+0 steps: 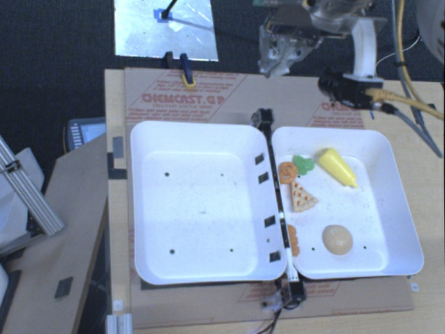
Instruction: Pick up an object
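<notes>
Left bin [139,186]: bare white floor, open room from wall to wall.
Right bin [396,186]: holds all the objects, grouped toward its left wall; the right half of the floor is open.
Divider: the two bins meet at a black clipped seam [274,200].
Gripper [277,60]: raised beyond the far edge of the bins, over the cardboard sheet [188,97], pointing down; nothing is visible between its fingers, and their opening cannot be judged.
Yellow cone [338,167]: far part of right bin, tilted.
Green piece [303,163]: just beside the cone.
Pizza slice [302,197]: near the seam, below an orange disc [287,172].
Tan ball [337,240]: near the front wall, apart.
Orange piece [293,240]: against the seam.
</notes>
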You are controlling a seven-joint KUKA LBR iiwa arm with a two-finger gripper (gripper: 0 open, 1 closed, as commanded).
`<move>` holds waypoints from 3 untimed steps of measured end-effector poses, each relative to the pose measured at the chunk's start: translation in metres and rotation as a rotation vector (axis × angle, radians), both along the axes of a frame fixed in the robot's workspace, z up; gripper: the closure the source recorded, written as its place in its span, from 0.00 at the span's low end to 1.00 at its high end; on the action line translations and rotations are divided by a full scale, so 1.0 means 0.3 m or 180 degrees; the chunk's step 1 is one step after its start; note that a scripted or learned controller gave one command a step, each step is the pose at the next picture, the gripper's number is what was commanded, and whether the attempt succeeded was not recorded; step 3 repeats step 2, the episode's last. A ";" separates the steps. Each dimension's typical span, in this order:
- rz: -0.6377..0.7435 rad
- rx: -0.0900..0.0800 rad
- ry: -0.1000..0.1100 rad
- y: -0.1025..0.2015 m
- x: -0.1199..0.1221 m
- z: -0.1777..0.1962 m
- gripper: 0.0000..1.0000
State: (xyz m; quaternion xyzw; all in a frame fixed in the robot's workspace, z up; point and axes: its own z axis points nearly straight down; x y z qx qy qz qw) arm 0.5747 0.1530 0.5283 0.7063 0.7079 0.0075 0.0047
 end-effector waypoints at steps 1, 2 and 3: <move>0.0026 -0.0002 0.0043 0.232 -0.018 0.026 1.00; -0.0025 -0.0024 0.0087 -0.044 -0.109 -0.339 1.00; -0.0025 -0.0024 0.0087 -0.044 -0.109 -0.339 1.00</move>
